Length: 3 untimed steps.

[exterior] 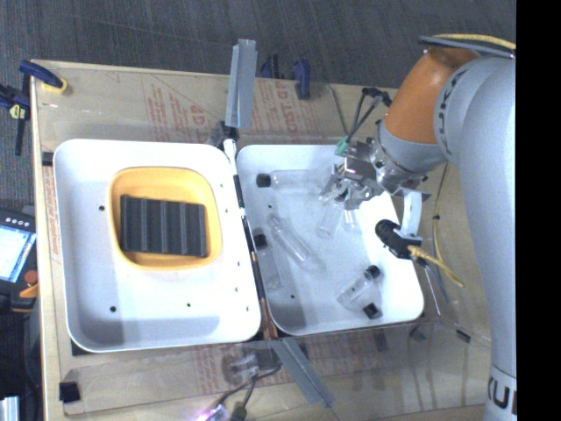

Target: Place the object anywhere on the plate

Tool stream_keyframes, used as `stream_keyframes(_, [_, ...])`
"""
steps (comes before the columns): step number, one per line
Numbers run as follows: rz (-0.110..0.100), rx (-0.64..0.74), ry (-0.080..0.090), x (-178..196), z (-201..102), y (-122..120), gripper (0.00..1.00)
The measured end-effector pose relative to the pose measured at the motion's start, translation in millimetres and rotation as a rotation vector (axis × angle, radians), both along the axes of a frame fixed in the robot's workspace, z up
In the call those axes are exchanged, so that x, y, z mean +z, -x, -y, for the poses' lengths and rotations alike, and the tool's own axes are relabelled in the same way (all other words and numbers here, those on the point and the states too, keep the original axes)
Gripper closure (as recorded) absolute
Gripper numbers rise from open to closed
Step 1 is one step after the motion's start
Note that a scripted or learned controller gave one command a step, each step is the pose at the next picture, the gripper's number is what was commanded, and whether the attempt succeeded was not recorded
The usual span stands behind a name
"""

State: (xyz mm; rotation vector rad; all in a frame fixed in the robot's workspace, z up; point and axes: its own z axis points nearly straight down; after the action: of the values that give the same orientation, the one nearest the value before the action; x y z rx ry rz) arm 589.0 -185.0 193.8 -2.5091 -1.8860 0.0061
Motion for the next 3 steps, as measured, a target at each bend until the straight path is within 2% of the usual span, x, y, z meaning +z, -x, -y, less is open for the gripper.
stream_keyframes(1, [0.000,0.171,-0.003,-7.9,-72.0,-15.2,1.00])
stream_keyframes(2, [0.003,0.402,-0.001,17.1,-167.6,-34.3,1.00])
stream_keyframes(3, [0.000,0.696,-0.003,-2.1,-179.1,-26.8,1.00])
